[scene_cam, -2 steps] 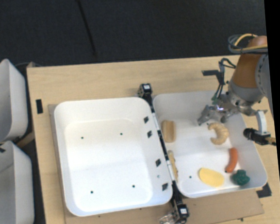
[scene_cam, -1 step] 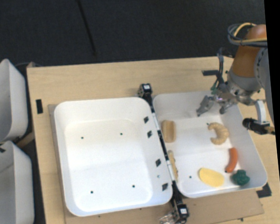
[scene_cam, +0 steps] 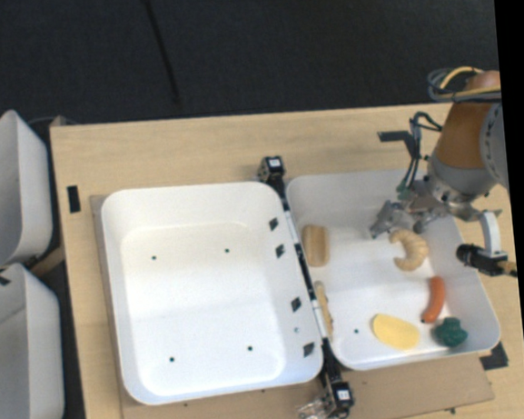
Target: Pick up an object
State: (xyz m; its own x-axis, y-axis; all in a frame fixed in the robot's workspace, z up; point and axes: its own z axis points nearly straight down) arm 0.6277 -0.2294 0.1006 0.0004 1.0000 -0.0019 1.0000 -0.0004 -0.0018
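A grey arm with an orange band lowers its pincer into the right bin on the wooden surface — whether it is spread or pressed together cannot be told. Just below it lies a tan curved piece; nearer the bin's front edge sit an orange-red sausage shape, a yellow slice and a green lump — a tan block lies by the bin's left wall.

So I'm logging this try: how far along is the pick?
Nothing is picked yet: the croissant-shaped piece, bread piece, yellow piece, orange sausage and green piece all lie in the right bin. In hand: the gripper sits low beside the croissant-shaped piece. Left: grasp and lift.
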